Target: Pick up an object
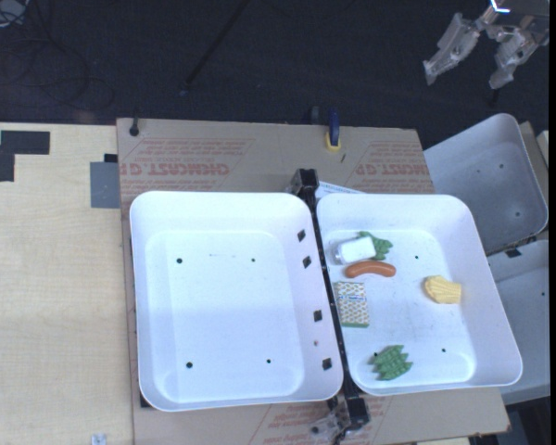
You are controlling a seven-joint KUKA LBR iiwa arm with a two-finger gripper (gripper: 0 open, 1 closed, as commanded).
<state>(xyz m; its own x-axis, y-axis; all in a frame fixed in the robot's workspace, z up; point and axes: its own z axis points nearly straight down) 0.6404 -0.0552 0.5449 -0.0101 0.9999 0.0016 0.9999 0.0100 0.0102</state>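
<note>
Objects lie in the right bin (482,248): a sausage (370,269), a yellow piece (443,290), a green leaf (390,362). The gripper (473,58) hangs high above, fingers spread, holding nothing.

Both bins look like smooth white plastic, slightly glossy: the left bin (222,378) and the right bin (463,221) alike. They sit on a matt brown cardboard sheet (222,160) with red print, over a pale bench top (46,295) that looks like light wood or laminate. Well below the fingers (445,56), which look like dull grey metal, the sausage (370,269) has a shiny skin, the yellow piece (442,290) looks like matt plastic, and the small packet (352,304) looks like printed paper.
</note>
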